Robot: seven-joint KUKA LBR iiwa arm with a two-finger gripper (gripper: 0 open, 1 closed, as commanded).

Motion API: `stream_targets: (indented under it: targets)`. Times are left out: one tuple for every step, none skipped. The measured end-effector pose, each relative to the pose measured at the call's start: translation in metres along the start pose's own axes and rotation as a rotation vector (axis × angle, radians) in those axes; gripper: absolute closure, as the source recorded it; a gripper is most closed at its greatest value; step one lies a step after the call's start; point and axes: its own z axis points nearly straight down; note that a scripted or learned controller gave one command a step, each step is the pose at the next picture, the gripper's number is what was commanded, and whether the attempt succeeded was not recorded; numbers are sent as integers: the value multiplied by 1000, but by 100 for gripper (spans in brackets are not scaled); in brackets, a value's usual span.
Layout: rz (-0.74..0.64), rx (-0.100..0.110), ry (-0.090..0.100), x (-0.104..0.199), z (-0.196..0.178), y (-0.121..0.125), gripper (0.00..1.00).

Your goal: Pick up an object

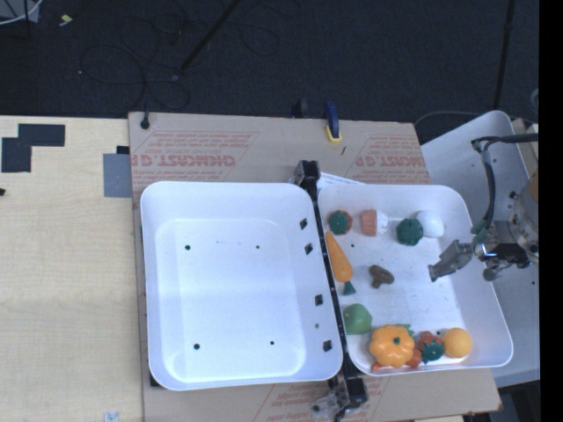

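**Q:** Gripper first: where is it?

**A:** The gripper [459,260] sits at the right side of the right bin [475,328], low over its white floor, reaching in from the right. Whether it is spread or pressed together cannot be told from this slanted view. Nothing shows between its tips.

**Q:** What could be picked up?

**A:** Several small toy foods lie in the right bin. Along the far side, left to right: a round orange-and-green piece [340,221], a pink block [369,222], a dark green ball [408,231] and a white piece [431,224] touching it. A carrot [338,256] lies along the left wall. A brown piece [380,275] rests near the middle, left of the gripper and apart from it. A green ball [356,318] sits nearer, by the left wall. At the near edge, a yellow pumpkin [391,345], a small red-and-green cluster [429,346] and an orange ball [456,342] sit in a row.

**Q:** And the rest?

**A:** The left bin [230,284] lies beside the right one, touching along a black divider. Both rest on cardboard [220,152] on a pale wooden desk [66,271].
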Motion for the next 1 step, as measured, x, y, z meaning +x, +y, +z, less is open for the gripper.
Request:
stream_targets:
  targets:
    - [-1,1,0,0,-12,0,100]
